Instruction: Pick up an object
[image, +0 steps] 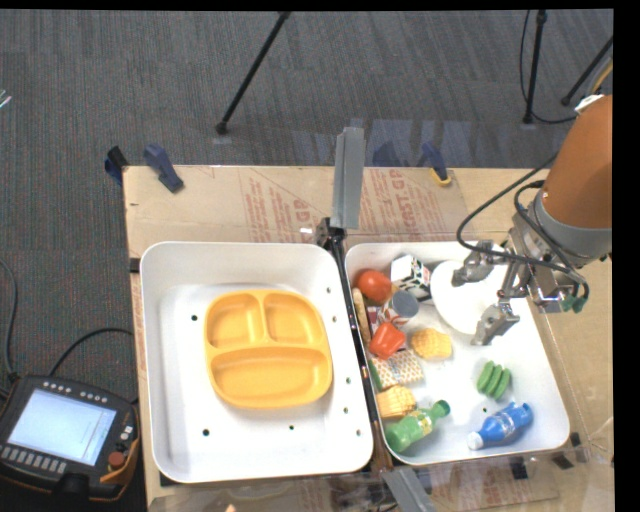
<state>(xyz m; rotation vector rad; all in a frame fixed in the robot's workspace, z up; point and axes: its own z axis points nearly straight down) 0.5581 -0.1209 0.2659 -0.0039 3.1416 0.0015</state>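
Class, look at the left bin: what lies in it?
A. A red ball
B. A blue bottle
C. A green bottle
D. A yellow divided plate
D: the yellow divided plate lies alone in the left bin, while the bottles and other small items are in the right bin.

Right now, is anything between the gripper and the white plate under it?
Nothing visible is. The gripper hangs right over the white plate in the right bin. The toy corn and green toy lie beside the plate.
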